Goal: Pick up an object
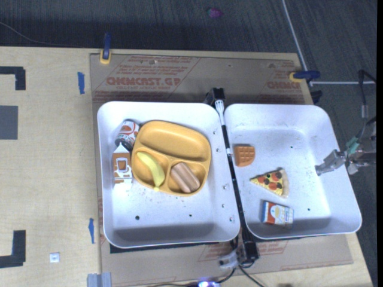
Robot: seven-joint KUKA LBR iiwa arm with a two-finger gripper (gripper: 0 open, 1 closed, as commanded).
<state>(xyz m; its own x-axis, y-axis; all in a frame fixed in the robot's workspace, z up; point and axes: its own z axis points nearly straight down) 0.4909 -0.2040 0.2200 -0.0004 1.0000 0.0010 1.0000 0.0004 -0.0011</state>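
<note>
- The gripper (328, 165) sits at the right rim of the right bin (311, 121), its thin grey tip pointing left over the bin wall; how far its claw is spread cannot be told at this size, and nothing is seen in it.
- The task names no one object, so any loose piece will serve. The closest candidates lie in the right bin: a toy pizza slice (270, 181) near the middle, a waffle (243, 155) to its left against the divider, and a small carton (276, 213) at the near side.
- The pizza slice looks the best pick, being nearest the gripper with bare floor all round it. It lies flat, so the claw would likely need to come straight down and close across the narrow width, low enough to catch its edges.
- The carton stands taller and may offer an easier bite; the waffle sits close to the bin wall, which could foul one side of the claw.
- Count, left bin (119, 220): one yellow divided plate (173, 137), holding one banana (153, 168) and one hot dog (185, 177); one can (125, 134) and one orange-and-white box (122, 166) just left of the plate.
- Count, right bin: one pizza slice, one waffle, one carton.
- Two bins in all, side by side.
</note>
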